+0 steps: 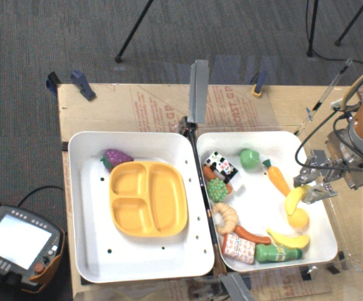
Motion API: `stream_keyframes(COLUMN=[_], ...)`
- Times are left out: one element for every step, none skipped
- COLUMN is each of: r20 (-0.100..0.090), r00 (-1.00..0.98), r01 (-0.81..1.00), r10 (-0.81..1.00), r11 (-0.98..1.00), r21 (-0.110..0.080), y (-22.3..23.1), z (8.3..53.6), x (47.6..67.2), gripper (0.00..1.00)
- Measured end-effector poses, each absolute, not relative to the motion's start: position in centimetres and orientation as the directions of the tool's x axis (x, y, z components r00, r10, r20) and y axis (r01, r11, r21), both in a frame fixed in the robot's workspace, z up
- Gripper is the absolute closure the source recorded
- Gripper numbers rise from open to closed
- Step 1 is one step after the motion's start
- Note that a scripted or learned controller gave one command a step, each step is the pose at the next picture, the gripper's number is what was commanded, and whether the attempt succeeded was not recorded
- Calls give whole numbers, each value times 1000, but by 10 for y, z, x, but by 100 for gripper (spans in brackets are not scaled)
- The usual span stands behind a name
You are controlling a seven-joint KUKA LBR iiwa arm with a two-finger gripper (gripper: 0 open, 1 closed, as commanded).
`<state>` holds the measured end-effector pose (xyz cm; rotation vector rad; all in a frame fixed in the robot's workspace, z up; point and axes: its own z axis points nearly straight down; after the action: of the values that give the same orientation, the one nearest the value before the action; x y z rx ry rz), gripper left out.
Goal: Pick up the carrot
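The carrot [278, 180], orange with a small green top, lies at a slant in the upper right part of the right bin [266, 140]. My gripper [314, 185] hangs over that bin's right edge, a short way to the right of the carrot and apart from it. Nothing is visibly held. Just left of and below the gripper lies a yellow fruit piece [293, 199].
Around the carrot sit a green apple [250, 159], a black-and-white carton [221, 165], broccoli [217, 190], a lemon [298, 219], a banana [288, 238], a green bottle [278, 254] and a sausage [251, 235]. The left bin holds a yellow divided plate [148, 198] and purple grapes [116, 157].
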<state>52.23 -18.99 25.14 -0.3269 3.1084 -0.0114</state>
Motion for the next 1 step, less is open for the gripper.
stream_keyframes(r20=[0], r00=[-1000], r01=[-16], r10=[-16], r11=[1000], r21=[3], y=[-209], z=[86], x=[547], gripper=[100])
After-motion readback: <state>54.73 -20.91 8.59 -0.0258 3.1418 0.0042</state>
